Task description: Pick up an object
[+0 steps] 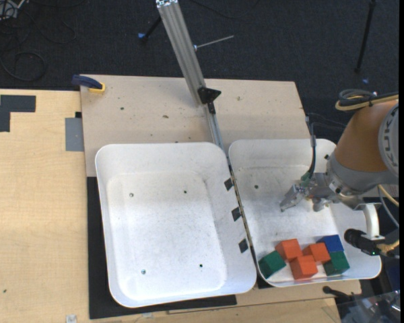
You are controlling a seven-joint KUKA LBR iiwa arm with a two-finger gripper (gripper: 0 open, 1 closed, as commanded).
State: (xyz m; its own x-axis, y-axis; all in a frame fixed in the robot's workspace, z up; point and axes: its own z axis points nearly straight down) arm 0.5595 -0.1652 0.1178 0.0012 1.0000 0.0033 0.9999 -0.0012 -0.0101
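Gripper (297,197): above right bin (269,160), nothing visibly held; open or closed, cannot tell.
Blocks (306,257): huddled at near corner.
Risk: tight cluster, likely nudging neighbours, snatching none.

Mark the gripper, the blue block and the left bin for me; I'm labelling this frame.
gripper (295,199): camera view, between its fingertips.
blue block (332,243): camera view, on its top face.
left bin (163,152): camera view, on its far rim.

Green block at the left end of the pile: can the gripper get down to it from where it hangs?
Probably yes. The gripper hangs above the right bin, and the green block lies uncovered, though an orange block touches it.
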